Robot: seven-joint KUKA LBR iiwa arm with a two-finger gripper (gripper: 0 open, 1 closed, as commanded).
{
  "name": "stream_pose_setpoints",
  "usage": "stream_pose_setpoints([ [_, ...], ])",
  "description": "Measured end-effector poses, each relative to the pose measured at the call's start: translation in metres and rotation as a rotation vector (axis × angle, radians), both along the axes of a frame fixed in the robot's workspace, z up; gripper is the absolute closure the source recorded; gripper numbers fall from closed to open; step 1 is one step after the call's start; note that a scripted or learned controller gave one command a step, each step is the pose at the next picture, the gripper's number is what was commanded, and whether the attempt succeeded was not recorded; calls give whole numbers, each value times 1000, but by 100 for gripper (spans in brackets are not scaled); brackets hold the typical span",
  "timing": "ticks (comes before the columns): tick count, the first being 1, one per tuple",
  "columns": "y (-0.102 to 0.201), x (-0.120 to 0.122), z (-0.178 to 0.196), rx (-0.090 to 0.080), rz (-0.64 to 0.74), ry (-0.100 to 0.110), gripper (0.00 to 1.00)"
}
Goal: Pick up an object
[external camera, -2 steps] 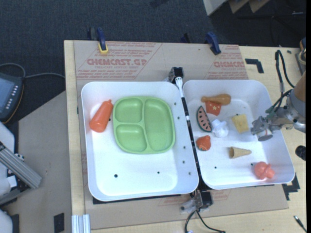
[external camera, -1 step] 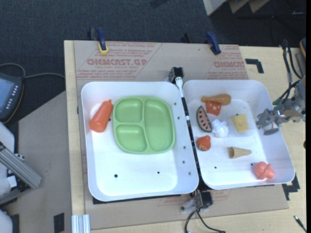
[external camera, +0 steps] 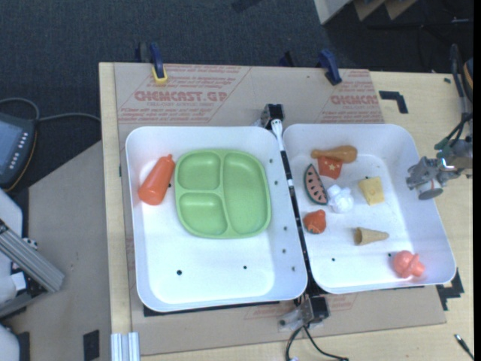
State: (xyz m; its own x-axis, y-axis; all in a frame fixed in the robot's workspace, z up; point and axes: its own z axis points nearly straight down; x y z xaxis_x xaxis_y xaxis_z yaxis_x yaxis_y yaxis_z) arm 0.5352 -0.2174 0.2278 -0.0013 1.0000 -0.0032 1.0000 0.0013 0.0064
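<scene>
The gripper (external camera: pixel 430 177) hangs over the right rim of the right bin (external camera: pixel 421 149), and I cannot tell how its fingers are set. In that bin lie a drumstick (external camera: pixel 336 155), watermelon slice (external camera: pixel 315 184), cheese wedge (external camera: pixel 370 190), ice-cream cone (external camera: pixel 370 236) and a pink fruit (external camera: pixel 407 264) (all untouched). The left bin (external camera: pixel 218 277) on the table holds a green divided plate (external camera: pixel 223 193) and an orange bottle (external camera: pixel 156 180)

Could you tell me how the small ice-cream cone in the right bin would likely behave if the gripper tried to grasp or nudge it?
The cone lies on its side on the right bin's smooth floor, so a nudge would probably roll it in an arc around its narrow tip. Its tapered shape may let it squirt out of closing jaws. It looks like a small toy, so likely light and rigid.
</scene>
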Motion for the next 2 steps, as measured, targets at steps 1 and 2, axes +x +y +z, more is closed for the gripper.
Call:
stream_pose_setpoints([
  [1,56,7,9,5,4,5,100],
  [2,109,3,-6,6,4,9,100],
])
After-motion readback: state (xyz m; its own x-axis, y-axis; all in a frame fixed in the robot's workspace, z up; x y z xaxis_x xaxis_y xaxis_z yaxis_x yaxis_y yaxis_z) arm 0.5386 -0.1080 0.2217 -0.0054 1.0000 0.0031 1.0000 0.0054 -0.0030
